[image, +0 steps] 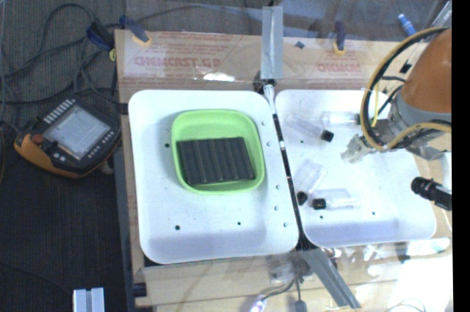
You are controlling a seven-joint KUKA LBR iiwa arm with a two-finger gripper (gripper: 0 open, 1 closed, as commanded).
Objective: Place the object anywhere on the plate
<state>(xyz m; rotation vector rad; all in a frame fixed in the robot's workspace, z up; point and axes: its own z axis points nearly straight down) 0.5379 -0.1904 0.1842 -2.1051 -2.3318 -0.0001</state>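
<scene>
A green square plate (pixel 185 128) sits in the left white bin (pixel 154 222). A dark ribbed rectangular object (pixel 215 161) lies flat on the plate, covering its lower half. My gripper (pixel 355 150) hangs over the right bin (pixel 396 226), near its upper right part, well away from the plate. Its tip looks pale and blurred. The grey wrist and orange band (pixel 440 72) rise behind it at the right edge.
Small clear vials with black caps lie in the right bin: one (pixel 334 117) near the back, one (pixel 334 199) near the front, and a clear piece (pixel 308 175) by the divider. Yellow and black cables (pixel 374 101) loop beside the wrist. A pendant (pixel 70 136) lies left of the bench.
</scene>
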